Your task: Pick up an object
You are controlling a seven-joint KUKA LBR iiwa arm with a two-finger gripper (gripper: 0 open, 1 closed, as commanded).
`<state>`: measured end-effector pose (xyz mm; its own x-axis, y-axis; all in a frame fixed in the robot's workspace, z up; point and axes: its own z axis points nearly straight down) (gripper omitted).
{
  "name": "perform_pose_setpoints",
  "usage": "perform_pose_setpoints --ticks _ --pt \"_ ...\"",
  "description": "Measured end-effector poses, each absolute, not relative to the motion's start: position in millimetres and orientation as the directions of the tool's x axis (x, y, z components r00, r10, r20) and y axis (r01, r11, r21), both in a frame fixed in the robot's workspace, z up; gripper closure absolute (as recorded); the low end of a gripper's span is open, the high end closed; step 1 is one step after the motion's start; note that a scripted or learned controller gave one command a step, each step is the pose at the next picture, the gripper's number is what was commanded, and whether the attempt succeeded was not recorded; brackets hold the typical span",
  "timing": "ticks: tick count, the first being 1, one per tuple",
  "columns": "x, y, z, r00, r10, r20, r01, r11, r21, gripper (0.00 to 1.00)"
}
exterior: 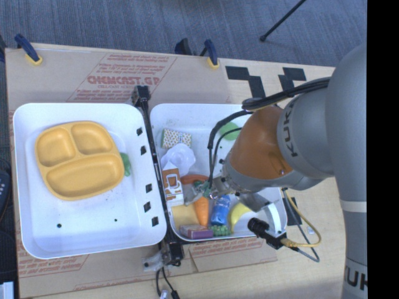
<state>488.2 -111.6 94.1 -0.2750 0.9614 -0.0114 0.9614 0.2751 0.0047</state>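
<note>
1. Camera view, nearest edge first: along the near wall of the right bin (187, 112) lie a purple block (196, 232), a yellow block (181, 215), an orange carrot (201, 211), a blue bottle (220, 211) and a yellow lemon-like piece (240, 213), crowded together and touching.
2. Just above the blue bottle the hand (222, 190) reaches down into the right bin; the wrist hides its tips, so I cannot tell whether they are spread or pressed together, and nothing is seen between them.
3. By my judgement the blue bottle or carrot is the likely pick. Both look like light, stiff plastic toys, smooth and apt to slip; a grip across the narrow middle seems safest.
4. Room is tight: neighbours press on both sides, and the near wall of the right bin stands just beside them.
5. Farther into the right bin sit an orange-and-white box (172, 186), a white crumpled piece (179, 157) and a patterned packet (177, 138), with more open floor around them.
6. Left of the right bin, the left bin (81, 229) carries a yellow divided tray (78, 159), with bare floor on its near side.
7. Beyond both bins the table (124, 73) shows blue clamps (211, 52).
</note>
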Motion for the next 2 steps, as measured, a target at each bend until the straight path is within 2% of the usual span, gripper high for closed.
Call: perform_pose_setpoints --ticks 1,2 --pt "487.5 -108 102 -0.284 0.959 -0.002 0.959 0.284 -0.001 1.00" --pt "517.9 -102 256 -0.582 0.813 -0.002 0.813 0.582 0.000 1.00"
